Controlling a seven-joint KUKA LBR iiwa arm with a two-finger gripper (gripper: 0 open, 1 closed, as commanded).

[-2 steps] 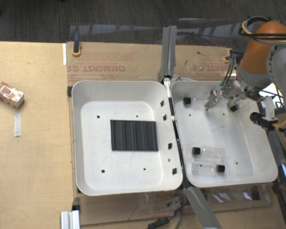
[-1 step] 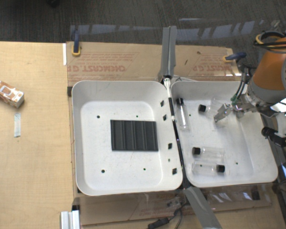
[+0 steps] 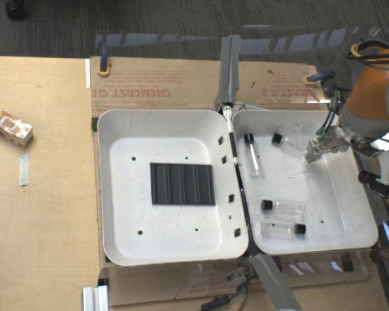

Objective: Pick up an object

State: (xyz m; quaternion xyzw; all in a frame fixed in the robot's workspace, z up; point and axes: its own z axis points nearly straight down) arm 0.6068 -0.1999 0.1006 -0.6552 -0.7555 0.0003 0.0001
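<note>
While the right bin (image 3: 350,232) carries several clear vials with black caps, none of them sits between the fingers of the tool (image 3: 316,150), which hangs low over the bin's upper right part; whether those fingers are spread or closed cannot be told from this slanted look. One long vial (image 3: 252,153) lies near the bin's left wall, running up and down the frame with its black cap at the top. A small black cap (image 3: 277,138) lies just right of it, toward the bin's upper middle, and clear material between that cap and the tool is too faint to name. Lower down, a short vial (image 3: 282,207) lies crosswise with its cap at the left, and another vial (image 3: 285,228) lies just below it with its cap at the right.

Left of the divider, the left bin (image 3: 117,232) holds a dark ribbed pad (image 3: 182,183) at its centre. Both bins rest on cardboard (image 3: 155,86) on the counter (image 3: 39,238). At the frame's right edge the arm (image 3: 369,102) shows its orange band above the tool. Far left on the counter lies a small orange-and-white box (image 3: 11,129), with a pale strip (image 3: 23,171) just below it.
</note>
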